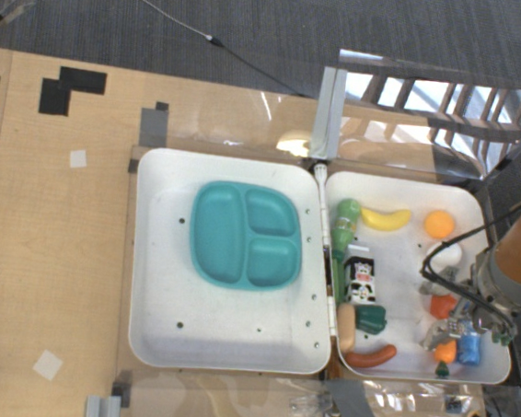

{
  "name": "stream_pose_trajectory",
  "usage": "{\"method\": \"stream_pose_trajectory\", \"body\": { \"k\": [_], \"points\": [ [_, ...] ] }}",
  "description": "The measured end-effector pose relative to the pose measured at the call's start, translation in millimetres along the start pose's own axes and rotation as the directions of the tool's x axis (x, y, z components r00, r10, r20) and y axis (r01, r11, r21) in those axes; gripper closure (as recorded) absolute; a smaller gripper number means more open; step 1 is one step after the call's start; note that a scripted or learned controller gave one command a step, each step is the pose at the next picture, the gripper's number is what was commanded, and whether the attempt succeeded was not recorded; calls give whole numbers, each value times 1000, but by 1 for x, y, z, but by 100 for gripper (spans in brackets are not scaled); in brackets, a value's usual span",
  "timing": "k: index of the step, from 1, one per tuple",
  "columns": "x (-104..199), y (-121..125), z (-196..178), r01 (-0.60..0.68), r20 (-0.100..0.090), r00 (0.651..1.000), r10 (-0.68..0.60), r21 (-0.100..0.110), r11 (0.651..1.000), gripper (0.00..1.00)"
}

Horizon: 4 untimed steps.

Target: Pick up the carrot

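The carrot [446, 352] is a small orange piece with a green tip, lying near the front right corner of the right bin [416, 199]. My gripper [459, 331] hangs directly over it, at the end of the arm coming in from the right, and its metal parts partly cover the carrot's upper end. A blue object [470, 350] lies right beside the carrot. A red-orange item [441, 305] sits just behind the gripper.
The right bin also holds a banana [384, 219], an orange [439, 224], a green bottle [344, 221], a cow-print carton [360, 278], a dark green item [370, 318], a tan stick [347, 326] and a sausage [370, 356]. A teal divided plate [245, 235] lies in the left bin [157, 266].
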<state>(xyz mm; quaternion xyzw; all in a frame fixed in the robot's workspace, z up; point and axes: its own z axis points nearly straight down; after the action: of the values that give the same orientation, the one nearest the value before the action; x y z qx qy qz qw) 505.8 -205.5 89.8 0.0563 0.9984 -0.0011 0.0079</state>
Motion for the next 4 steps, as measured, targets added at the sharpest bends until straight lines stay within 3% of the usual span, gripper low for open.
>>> {"method": "stream_pose_trajectory", "body": {
  "k": [1,2,3,4],
  "points": [
    [-4,1,-13,7,10,1000,-7,2,1000,100],
    [6,-2,-126,84,4,996,-84,4,996,100],
    [-11,0,-290,228,5,974,-228,5,974,100],
    [-23,3,-136,326,-14,945,-326,-9,945,100]
  ]
}}
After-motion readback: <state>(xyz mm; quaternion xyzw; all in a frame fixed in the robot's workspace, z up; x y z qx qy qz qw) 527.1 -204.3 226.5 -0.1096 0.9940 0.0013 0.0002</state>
